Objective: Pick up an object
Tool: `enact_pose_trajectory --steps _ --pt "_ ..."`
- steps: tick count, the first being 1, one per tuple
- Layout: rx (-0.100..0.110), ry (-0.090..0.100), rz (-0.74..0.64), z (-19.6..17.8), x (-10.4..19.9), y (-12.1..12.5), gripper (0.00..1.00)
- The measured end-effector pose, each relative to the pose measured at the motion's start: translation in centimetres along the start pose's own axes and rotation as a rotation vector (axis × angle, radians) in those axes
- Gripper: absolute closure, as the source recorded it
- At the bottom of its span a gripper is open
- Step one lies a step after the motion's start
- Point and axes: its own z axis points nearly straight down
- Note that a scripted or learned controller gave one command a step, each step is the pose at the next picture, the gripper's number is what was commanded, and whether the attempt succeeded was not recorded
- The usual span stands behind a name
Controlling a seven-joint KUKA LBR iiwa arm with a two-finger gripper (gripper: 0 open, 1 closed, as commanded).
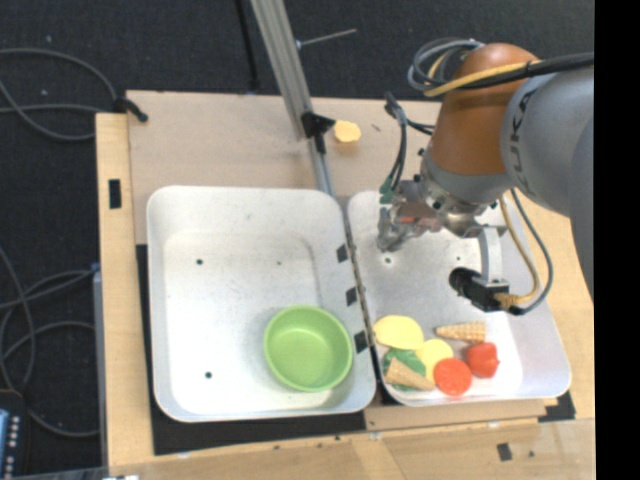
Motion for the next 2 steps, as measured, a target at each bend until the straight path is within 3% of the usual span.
enact_pose_trajectory --steps 2 --pt "0.000 0.002 -0.003 -1.6 11.4 -3.0 1.00"
